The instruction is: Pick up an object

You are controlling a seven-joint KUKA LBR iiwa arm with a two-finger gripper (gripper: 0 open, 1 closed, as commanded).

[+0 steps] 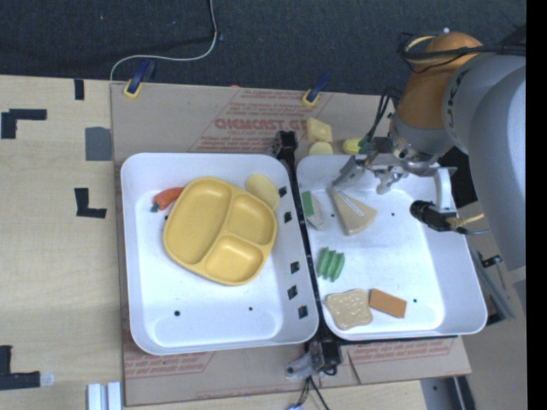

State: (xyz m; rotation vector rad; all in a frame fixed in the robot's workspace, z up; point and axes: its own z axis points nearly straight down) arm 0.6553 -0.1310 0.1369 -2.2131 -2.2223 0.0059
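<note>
Nearest the camera, along the front of the right-hand white bin (pixel 444 319), a tan toast-shaped slab (pixel 348 307) and a flat orange rectangular block (pixel 387 302) are lying just beside each other, loose and waiting. A little further in, a green ridged piece (pixel 331 263) is sitting alone. Across the divider, the left-hand white bin (pixel 137 229) is bearing a yellow three-compartment plastic plate (pixel 220 230), with an orange carrot-like piece (pixel 167 197) peeking from under its far-left rim and a pale yellow rounded lump (pixel 262 188) resting at its far edge. Further back — here's the action — the two-finger gripper (pixel 373 174) is hanging over the far part of the right bin, fingers spread apart and holding nothing, just above the cream wedge-shaped block (pixel 354 213), likely its target. Beyond the bins, two small yellow pieces (pixel 319 135) are sitting on the cardboard.
</note>
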